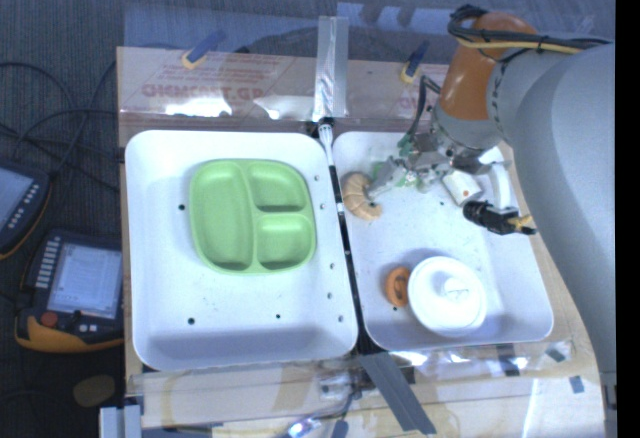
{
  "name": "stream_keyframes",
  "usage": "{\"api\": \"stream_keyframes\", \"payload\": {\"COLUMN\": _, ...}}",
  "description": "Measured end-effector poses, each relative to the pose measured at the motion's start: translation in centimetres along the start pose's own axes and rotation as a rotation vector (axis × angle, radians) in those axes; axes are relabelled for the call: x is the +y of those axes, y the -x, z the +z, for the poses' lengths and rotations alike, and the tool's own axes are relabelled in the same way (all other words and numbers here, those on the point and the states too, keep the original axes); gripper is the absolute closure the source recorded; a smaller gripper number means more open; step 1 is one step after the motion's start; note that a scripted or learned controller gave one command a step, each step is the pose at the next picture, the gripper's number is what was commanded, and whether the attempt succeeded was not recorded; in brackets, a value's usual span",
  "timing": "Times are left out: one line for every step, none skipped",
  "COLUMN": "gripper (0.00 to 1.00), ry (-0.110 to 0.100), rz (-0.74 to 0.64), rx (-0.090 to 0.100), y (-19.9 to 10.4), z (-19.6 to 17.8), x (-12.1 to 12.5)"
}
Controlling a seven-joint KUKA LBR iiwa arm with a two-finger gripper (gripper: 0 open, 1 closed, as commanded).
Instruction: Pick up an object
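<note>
The pincer [385, 176] is reaching low toward the croissant [360, 196] in the right bin [520, 266], seemingly approaching a grasp; whether it is parted or closed cannot be told, and it needs to straddle the pastry next.

robot lab: bench bins [150, 326], teach pendant [75, 286]

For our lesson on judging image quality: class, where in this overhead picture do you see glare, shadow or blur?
In the camera view, glare whitens the clear sheet behind the bins and the tape at the bench's front edge; the green divided tray casts only a soft shadow in the left bin; the claw looks small and smeared, and the white lid has washed-out detail.
</note>
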State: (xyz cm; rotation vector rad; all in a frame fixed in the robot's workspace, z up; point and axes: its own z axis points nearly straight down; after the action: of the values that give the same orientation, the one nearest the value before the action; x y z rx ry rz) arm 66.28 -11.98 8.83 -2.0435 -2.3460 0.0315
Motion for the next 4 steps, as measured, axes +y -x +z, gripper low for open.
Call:
{"api": "stream_keyframes", "payload": {"gripper": 0.0, "ry": 0.006, "rz": 0.021, "rx": -0.015, "y": -0.8, "z": 0.0, "x": 0.0}}
{"api": "stream_keyframes", "payload": {"gripper": 0.0, "ry": -0.013, "rz": -0.334, "rx": -0.017, "y": -0.1, "z": 0.1, "x": -0.5}}
{"api": "stream_keyframes", "payload": {"gripper": 0.0, "ry": 0.041, "rz": -0.337, "rx": -0.021, "y": -1.0, "z": 0.2, "x": -9.4}}
{"api": "stream_keyframes", "payload": {"gripper": 0.0, "ry": 0.048, "rz": -0.341, "rx": -0.025, "y": -2.9, "z": 0.3, "x": -14.0}}
